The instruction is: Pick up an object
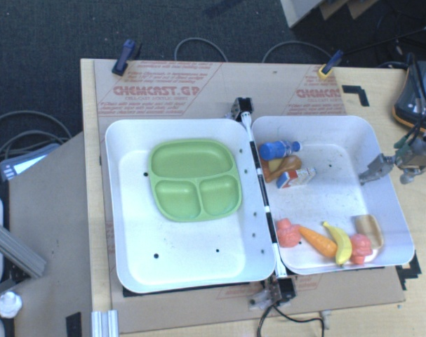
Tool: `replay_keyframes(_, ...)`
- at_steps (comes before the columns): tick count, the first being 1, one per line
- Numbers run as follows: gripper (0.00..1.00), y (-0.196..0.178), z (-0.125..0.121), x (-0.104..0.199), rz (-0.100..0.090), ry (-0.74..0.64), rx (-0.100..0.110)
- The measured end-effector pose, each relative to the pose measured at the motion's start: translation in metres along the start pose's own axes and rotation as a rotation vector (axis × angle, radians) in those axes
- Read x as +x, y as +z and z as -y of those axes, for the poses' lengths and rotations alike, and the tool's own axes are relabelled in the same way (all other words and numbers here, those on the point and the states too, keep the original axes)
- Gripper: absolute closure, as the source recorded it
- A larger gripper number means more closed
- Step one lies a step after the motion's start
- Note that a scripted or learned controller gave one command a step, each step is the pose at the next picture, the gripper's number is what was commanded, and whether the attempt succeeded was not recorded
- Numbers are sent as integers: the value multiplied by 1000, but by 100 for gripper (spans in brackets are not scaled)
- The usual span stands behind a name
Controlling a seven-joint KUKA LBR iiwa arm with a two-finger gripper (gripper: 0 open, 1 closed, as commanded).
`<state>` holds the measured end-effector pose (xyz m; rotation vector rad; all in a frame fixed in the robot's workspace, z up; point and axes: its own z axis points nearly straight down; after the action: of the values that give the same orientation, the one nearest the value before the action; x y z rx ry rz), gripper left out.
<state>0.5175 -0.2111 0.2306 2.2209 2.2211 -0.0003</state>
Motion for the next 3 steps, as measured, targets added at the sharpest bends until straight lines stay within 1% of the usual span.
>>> replay_keyframes(1, 0, 70, 16, 94, -1, 0, 1)
replay_keyframes(2, 0, 146, -32, 116, 0, -1, 0)
replay_keyframes(3, 0, 146, -88, 99, 0, -1, -1)
